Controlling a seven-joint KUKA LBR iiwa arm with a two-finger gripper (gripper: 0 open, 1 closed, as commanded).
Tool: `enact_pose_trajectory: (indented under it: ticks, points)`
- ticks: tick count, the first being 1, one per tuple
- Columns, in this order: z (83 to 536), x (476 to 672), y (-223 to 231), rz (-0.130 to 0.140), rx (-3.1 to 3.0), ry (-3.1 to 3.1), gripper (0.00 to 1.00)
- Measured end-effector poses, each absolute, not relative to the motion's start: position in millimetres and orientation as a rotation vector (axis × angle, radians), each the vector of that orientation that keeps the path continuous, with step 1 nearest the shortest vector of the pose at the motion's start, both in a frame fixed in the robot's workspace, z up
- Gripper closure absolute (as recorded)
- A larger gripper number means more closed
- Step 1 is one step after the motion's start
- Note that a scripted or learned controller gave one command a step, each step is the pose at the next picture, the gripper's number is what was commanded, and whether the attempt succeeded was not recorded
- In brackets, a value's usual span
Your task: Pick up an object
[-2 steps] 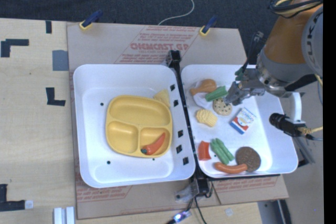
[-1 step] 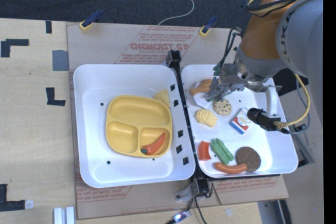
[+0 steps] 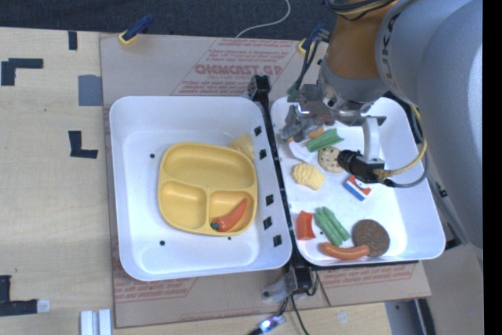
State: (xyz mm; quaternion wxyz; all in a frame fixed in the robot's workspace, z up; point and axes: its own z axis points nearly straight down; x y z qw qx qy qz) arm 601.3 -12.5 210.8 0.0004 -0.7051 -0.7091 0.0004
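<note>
My gripper [image 3: 301,124] hangs low over the far left part of the right bin [image 3: 427,204], below the orange wrist band. Just to its right lies a green toy vegetable [image 3: 324,140], close to or touching the gripper; whether it is held I cannot see. A speckled cookie [image 3: 329,160] and a yellow corn piece [image 3: 308,176] lie just in front of it. Nearer the front of that bin are a red-white-blue piece [image 3: 357,189], a red piece [image 3: 304,224], a green bean pod [image 3: 332,224], a brown patty [image 3: 369,236] and an orange sausage [image 3: 343,252].
The left bin [image 3: 129,169] holds a yellow divided plate [image 3: 196,180] with a red chili pepper [image 3: 230,216] in its near compartment. A pale yellow item [image 3: 244,143] rests by the plate's far right. A black divider [image 3: 269,169] separates the bins. The arm's bulk covers the right side.
</note>
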Motion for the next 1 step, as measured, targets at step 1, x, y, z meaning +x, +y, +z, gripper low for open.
enact_pose_trajectory:
  ticks: [1]
  points:
    - [216.0,628.5,22.8,-0.001,-2.215,-2.227,1.00]
